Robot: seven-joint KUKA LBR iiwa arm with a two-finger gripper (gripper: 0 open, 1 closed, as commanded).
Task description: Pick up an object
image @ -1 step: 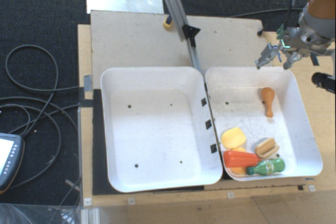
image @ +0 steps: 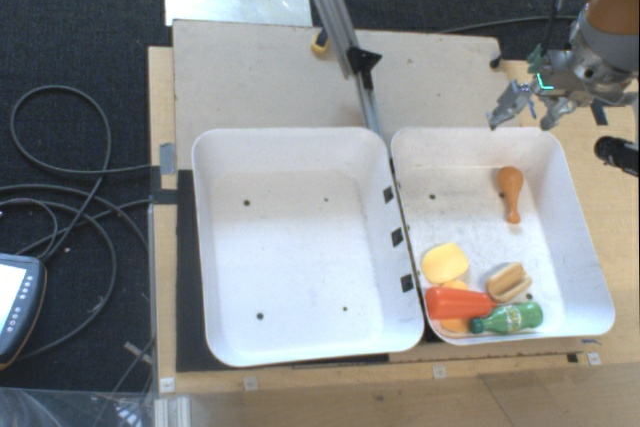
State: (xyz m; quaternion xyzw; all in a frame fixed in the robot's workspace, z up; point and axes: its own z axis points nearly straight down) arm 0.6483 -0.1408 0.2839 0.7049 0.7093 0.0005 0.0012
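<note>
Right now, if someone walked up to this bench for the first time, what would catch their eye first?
Probably the bright toy food bunched in the near corner of the right bin: a green bottle, an orange carrot, a yellow piece and a hot dog. A brown drumstick lies apart, farther back in the same bin. Above that bin's far edge hangs the gripper, open and holding nothing.

The arm enters from the far right, its orange band above a grey wrist. The gripper (image: 530, 110) hangs at the far right of the scene, tilted leftward, its two fingers (image: 508, 107) spread apart with nothing between them
</note>
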